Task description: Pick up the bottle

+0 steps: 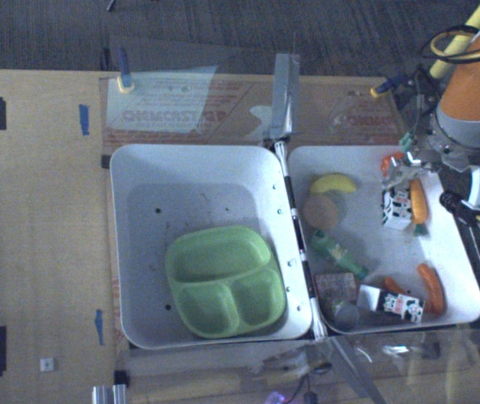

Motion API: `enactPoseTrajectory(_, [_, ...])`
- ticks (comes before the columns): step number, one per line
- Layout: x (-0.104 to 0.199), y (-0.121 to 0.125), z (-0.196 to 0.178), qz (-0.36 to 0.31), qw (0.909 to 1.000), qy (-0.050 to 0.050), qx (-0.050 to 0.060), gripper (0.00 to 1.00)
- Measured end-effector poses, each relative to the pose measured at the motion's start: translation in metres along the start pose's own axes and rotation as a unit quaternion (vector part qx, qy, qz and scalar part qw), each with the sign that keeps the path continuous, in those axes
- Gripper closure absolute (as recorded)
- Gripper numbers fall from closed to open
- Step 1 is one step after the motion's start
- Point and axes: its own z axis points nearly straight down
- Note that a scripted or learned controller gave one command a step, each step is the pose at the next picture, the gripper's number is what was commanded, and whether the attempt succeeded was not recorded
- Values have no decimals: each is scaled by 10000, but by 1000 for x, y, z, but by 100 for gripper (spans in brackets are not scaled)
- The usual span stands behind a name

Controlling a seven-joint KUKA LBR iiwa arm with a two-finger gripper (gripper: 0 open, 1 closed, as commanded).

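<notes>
Two shallow white bins are set side by side: left bin [130,192], right bin [459,268].

A green plastic bottle [337,255] is lying on its side in the right bin, at roughly 8 o'clock from that bin's centre, tilted along a 10-to-4 line. A brown round fruit-like ball [322,212] is seen just at its 12 o'clock, and a yellow banana-shaped toy [333,183] beyond that.

The grey arm's gripper [402,168] is positioned over the right bin's 1 o'clock corner, well apart from the bottle. Finger spread cannot be told. A small white carton with dark print [397,207] and an orange carrot-like piece [418,204] are found just below it.

A green three-compartment plastic tray [225,280] is sat in the left bin, toward 5 o'clock.
</notes>
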Motion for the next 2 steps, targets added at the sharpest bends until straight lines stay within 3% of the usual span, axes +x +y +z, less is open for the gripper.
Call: enactPoseTrajectory(2, [0, 0, 0, -136, 9999, -17, -1, 100])
